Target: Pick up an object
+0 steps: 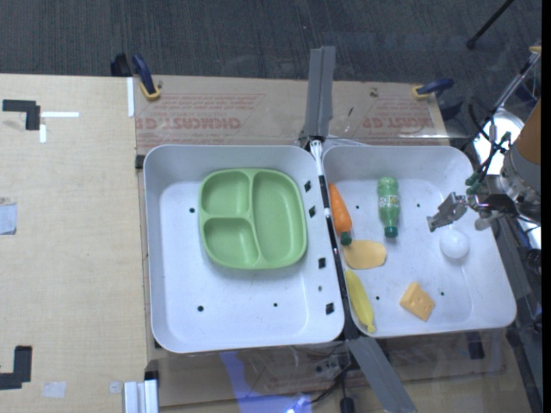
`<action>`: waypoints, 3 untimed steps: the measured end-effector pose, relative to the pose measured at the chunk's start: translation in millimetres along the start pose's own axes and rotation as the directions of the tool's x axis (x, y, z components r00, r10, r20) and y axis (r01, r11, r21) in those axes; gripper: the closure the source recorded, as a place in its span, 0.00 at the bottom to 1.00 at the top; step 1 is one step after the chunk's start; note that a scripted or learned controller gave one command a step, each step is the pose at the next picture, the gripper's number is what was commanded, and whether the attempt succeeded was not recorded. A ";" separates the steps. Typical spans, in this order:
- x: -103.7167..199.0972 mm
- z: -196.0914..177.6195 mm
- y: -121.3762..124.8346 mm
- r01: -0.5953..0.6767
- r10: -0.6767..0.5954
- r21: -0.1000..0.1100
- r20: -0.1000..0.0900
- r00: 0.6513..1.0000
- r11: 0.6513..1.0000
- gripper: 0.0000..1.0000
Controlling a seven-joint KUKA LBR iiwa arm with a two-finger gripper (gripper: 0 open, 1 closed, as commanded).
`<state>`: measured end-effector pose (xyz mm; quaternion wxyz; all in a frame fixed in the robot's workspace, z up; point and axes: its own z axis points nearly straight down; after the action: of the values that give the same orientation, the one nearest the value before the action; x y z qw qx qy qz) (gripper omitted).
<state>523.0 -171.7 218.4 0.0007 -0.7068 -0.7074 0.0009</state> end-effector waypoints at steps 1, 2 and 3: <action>49.7 86.2 38.8 0.055 -0.055 0.001 0.000 0.999 0.999 0.00; 50.9 127.3 53.2 0.055 -0.055 0.000 0.000 0.998 0.998 0.00; 74.9 126.4 114.0 0.045 -0.045 -0.002 0.001 0.999 0.999 0.00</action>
<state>636.7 -96.8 91.8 -0.0004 -0.6906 -0.7233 0.0006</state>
